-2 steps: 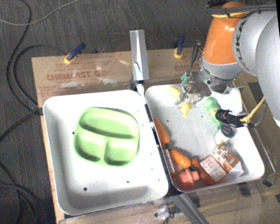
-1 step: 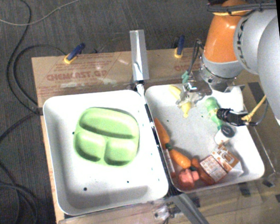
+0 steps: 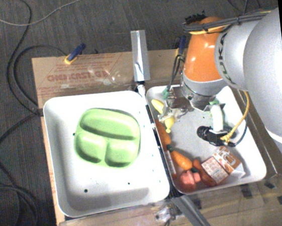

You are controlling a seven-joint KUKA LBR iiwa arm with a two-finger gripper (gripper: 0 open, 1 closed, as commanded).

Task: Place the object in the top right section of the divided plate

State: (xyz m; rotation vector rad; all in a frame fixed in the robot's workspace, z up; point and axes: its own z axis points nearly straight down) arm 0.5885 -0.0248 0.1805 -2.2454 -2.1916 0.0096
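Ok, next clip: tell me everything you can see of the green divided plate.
The green divided plate is a light green, rounded-square dish that looks like matte plastic. Raised ridges split it into three sections: one wide section along the far side and two smaller ones on the near side. It lies flat and slightly rotated in the left white bin, a little toward the far side of the bin's middle, resting on the floor clear of the walls. Nothing sits in its sections, and the arm is over the other bin.

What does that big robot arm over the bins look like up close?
The arm is thick, rounded and pale grey, with a glossy orange band above its wrist. Dark lettering runs beside the band. Black cables curl over the top, and a yellow cable loops down near the claw.
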